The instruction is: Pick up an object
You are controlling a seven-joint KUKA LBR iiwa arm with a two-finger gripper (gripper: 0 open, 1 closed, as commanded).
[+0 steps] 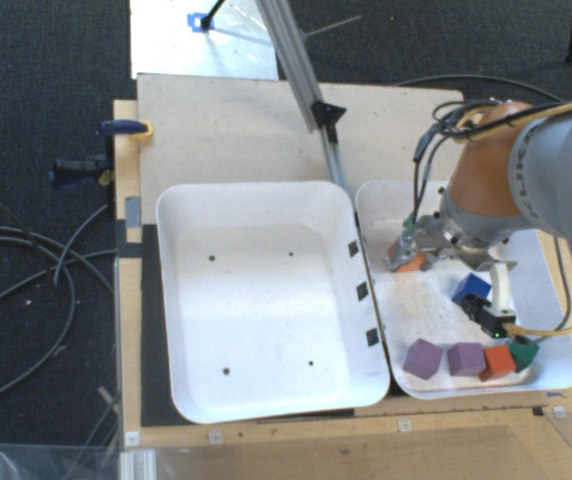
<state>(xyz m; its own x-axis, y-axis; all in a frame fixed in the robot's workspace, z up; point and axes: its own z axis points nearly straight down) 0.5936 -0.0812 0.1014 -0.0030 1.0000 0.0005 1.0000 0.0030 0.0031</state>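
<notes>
Now I'm down in the right bin [556,368] with my gripper [407,253] over an orange block [407,263], grip state unclear; next comes a clean lift.

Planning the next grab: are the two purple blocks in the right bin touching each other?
Apart. The camera view shows a strip of white bin floor between the left purple block and the right purple block.
</notes>
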